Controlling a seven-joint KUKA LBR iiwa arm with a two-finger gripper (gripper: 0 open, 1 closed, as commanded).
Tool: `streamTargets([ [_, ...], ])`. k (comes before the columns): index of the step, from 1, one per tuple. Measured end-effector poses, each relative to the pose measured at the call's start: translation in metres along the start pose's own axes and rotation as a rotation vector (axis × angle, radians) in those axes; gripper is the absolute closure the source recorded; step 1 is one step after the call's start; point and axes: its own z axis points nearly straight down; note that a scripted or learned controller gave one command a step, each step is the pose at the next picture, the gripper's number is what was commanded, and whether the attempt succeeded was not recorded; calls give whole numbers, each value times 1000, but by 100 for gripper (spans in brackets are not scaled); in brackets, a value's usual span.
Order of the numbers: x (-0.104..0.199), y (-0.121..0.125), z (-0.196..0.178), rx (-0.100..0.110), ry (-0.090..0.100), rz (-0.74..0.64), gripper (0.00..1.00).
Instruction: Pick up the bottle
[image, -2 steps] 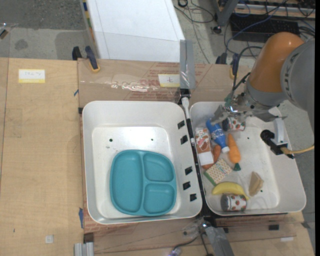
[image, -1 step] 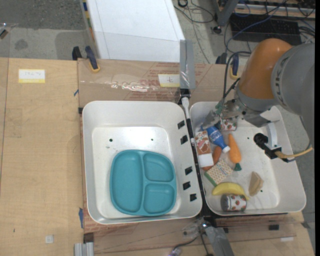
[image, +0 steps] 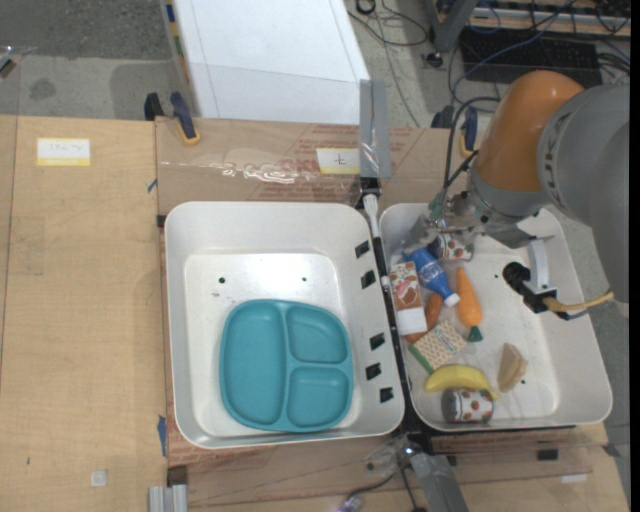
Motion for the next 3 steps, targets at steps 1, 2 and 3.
streamTargets([
  [1,-5,-3,0,0,1,-285,0],
  [2,-3,1,-15,-13,5,-284,100],
  [3,-2,-79,-15,15,19,-591,100],
])
